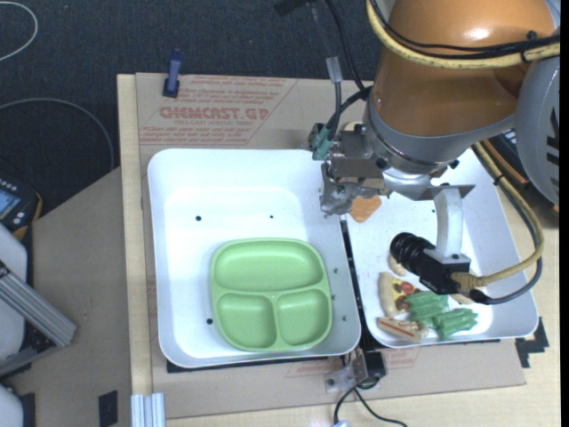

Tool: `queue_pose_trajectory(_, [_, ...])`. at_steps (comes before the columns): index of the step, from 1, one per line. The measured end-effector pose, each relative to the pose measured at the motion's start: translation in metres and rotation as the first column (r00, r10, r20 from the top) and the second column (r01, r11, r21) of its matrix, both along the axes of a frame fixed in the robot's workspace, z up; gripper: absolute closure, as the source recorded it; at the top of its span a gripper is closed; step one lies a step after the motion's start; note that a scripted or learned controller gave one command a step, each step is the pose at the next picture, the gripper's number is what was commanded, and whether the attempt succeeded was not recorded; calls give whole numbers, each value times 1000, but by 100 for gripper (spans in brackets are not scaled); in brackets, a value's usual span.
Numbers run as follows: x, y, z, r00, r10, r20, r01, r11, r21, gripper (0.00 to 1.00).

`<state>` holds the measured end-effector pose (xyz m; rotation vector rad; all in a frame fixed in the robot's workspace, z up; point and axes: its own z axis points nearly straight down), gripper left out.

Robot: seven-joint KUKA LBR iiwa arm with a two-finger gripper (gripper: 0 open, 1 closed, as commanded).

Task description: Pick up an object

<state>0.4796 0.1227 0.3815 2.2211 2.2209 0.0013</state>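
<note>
The orange-banded arm (453, 69) hangs low, wrist pointing down.

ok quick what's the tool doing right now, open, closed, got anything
Tool: cannot be told; it sits low at the back of the right bin, beside an orange object.

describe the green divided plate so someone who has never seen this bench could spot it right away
Start at the two white bins sitting side by side and take the left bin, away from the arm. In its near half lies the green plate, a rounded pale-green tray with three compartments. Nothing else lies in that bin, and the right bin's things are small, mixed-colour pieces.
</note>
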Motion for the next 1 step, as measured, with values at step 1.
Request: queue_pose_trajectory(1, [0, 0, 10, 1000, 0, 2, 0, 1000, 0, 100])
